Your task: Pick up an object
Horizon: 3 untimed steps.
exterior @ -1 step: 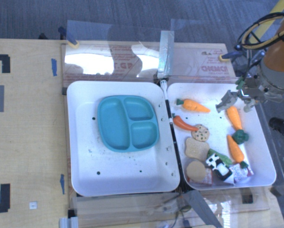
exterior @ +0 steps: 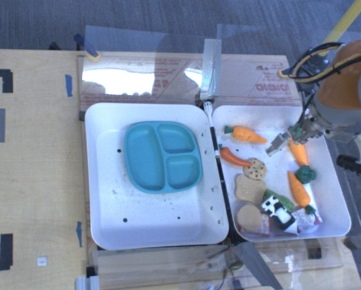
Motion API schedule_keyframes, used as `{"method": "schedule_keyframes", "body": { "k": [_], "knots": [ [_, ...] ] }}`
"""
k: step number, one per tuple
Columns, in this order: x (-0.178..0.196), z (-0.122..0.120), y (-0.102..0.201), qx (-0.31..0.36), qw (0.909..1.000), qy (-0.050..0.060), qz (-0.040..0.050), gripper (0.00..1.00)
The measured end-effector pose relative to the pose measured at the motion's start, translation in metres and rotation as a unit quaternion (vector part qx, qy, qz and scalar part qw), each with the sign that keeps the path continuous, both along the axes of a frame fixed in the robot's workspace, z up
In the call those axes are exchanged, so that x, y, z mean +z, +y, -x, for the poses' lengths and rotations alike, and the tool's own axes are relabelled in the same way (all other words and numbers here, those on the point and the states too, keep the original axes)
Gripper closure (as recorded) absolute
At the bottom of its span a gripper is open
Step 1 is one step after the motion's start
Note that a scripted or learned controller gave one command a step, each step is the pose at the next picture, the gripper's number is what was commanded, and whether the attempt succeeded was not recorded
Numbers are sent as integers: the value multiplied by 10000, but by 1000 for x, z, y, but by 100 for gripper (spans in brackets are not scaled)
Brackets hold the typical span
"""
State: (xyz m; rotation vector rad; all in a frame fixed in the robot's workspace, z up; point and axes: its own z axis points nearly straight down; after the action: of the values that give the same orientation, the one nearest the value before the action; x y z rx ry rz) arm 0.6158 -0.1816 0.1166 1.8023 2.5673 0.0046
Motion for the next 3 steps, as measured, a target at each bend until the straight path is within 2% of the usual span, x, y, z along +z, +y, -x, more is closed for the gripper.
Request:
{"method": "schedule_keyframes", "body": {
  "k": [1, 2, 3],
  "knots": [
    [-16, 23, -28, 576, 9983, -97, -50, 0],
    [84, 1, -39, -110, 9999, -47, 21, 0],
    [-20, 3, -36, 647, 9979, -2, -19, 0]
  ]
}}
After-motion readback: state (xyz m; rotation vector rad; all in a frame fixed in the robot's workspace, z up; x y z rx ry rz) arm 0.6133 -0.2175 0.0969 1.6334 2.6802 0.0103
